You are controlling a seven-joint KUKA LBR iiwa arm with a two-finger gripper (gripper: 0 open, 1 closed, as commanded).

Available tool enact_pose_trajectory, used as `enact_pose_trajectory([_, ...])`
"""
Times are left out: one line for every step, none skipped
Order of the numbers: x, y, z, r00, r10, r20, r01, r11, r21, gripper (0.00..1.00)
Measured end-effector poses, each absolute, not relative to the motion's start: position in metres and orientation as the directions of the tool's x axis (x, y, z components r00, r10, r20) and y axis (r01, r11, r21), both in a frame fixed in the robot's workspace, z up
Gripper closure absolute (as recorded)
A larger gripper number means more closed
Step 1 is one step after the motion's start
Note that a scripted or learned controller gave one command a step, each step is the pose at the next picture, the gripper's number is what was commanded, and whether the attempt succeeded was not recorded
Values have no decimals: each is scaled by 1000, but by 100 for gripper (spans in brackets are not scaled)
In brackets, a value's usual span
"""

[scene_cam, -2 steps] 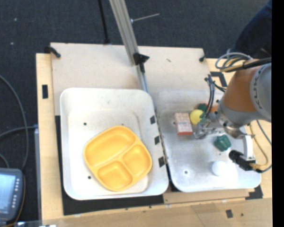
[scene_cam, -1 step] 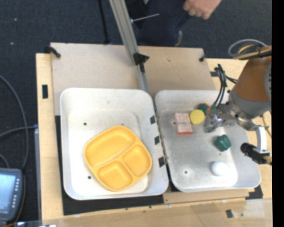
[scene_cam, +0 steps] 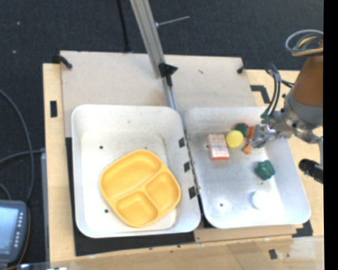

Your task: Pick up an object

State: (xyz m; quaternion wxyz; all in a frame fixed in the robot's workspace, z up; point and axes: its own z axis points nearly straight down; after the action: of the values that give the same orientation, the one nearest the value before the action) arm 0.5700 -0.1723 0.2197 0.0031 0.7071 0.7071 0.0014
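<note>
Gripper (scene_cam: pixel 258 138) over toy-strewn right bin (scene_cam: pixel 236 215)

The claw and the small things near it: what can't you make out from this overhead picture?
- Claw: too small and blurred to tell open from shut.
- Orange thing and green-orange thing beside the yellow ball: too small to identify, partly hidden.
- Arm: cut off by the right edge.
- Box: label unreadable.

I see a divided tray (scene_cam: pixel 139 188) in the left bin (scene_cam: pixel 87 122). The right bin (scene_cam: pixel 287 201) holds a small box (scene_cam: pixel 218 147) near its back edge, a ball (scene_cam: pixel 234 138) just beside it.
</note>
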Motion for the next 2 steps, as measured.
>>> enact_pose_trajectory([572, -174, 274, -3, 1000, -3, 1000, 3, 8, 100])
enact_pose_trajectory([580, -132, 274, -6, 1000, -1, 1000, 6, 4, 100])
